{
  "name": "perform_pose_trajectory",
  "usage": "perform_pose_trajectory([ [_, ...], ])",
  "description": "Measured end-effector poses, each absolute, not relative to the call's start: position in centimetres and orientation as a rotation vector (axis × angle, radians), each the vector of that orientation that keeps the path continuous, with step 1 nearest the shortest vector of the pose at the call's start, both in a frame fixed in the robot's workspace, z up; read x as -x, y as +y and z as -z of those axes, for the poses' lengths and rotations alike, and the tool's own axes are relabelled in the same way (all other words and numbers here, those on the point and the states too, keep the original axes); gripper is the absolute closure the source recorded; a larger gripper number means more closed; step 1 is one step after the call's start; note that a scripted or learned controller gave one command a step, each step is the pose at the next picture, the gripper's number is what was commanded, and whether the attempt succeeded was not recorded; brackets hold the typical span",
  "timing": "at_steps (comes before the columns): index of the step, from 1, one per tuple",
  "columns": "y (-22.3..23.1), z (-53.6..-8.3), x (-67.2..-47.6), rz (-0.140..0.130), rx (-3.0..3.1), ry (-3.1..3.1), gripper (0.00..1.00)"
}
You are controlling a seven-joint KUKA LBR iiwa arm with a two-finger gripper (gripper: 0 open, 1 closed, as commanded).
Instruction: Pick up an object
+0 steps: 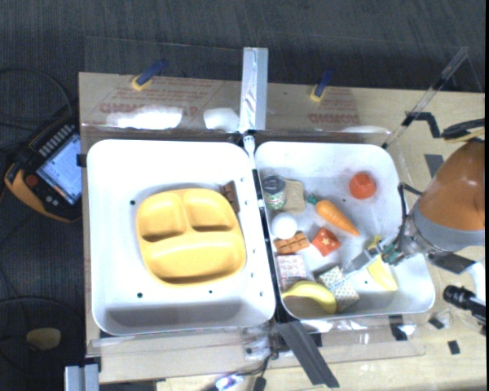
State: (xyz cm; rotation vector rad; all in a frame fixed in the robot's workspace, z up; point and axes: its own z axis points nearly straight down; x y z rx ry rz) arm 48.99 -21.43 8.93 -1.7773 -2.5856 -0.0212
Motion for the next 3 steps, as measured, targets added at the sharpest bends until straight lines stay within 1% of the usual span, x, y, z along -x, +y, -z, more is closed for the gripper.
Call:
perform_pose_trajectory([
  [1,-21.7,-9.8,-49.3,0.021,1.789,-2.594,1.00],
  [2,-14.4,-18.9,-52.4,-0.001,1.804,-2.570,1.00],
  [3,-10.1,-22.3,-54.0,-0.006,2.154,-2.284,1.00],
])
